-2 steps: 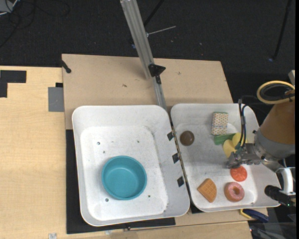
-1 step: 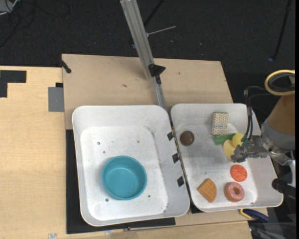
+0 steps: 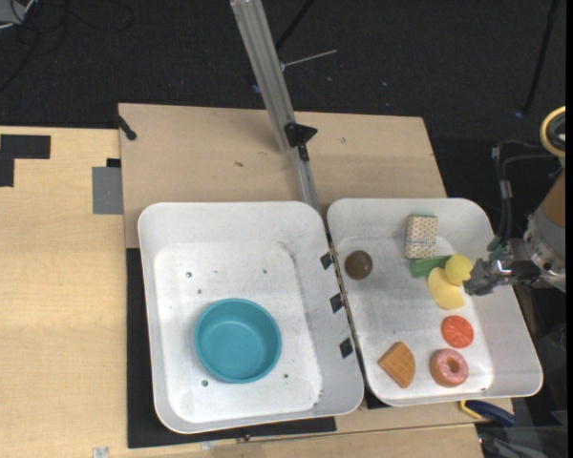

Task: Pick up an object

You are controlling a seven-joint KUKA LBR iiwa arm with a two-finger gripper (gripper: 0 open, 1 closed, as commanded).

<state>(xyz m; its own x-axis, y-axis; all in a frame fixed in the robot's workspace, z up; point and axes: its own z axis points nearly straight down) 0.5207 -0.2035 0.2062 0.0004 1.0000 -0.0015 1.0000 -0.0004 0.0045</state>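
The right bin [image 3: 501, 351] holds several small items. A brown ball [image 3: 358, 264] lies near its left wall, and a pale patterned block [image 3: 420, 236] stands at the back. A green piece [image 3: 426, 266] lies just below the block, with a yellow toy [image 3: 449, 282] beside it. Further forward are a red-orange ball [image 3: 457, 331], a pink donut [image 3: 449, 367] and an orange waffle piece [image 3: 397, 364]. My gripper [image 3: 481, 281] comes in from the right and sits low by the bin's right wall, right beside the yellow toy. Whether it touches the toy is unclear.
A teal bowl [image 3: 237, 340] sits in the front of the left bin [image 3: 172, 246]. A slanted metal rail [image 3: 267, 60] rises behind the bins. The arm's wrist [image 3: 549, 246] and its cables hang over the right bin's right rim.
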